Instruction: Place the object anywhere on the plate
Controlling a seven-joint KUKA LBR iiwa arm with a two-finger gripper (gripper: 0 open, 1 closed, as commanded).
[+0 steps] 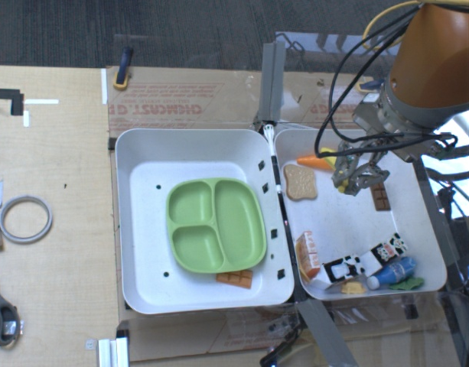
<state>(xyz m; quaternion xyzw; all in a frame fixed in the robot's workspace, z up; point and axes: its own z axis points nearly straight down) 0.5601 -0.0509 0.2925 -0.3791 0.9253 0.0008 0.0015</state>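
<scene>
Gripper (355, 179) hovered over the right bin (418, 228) (finger state indiscernible); green divided plate (216, 225) lay at its 9 o'clock, bread slice (300, 182) between.

1. We see the grey arm with the orange band (437, 48) cut off by the top and right edges of the view.
2. We cannot tell how the fingers of the two-finger gripper (355, 176) stand; they blur into a dark tangle.
3. The orange carrot-shaped toy (314, 161) is partly covered at its right end by the gripper.
4. The brown waffle-patterned piece (236, 278) lies partly under the rim of the green three-compartment plate (216, 225).
5. The scissors with dark handles (1, 321) are cut off by the left edge.
6. The small yellowish item (353, 287) near the blue bottle (392, 271) is too small to identify.
</scene>
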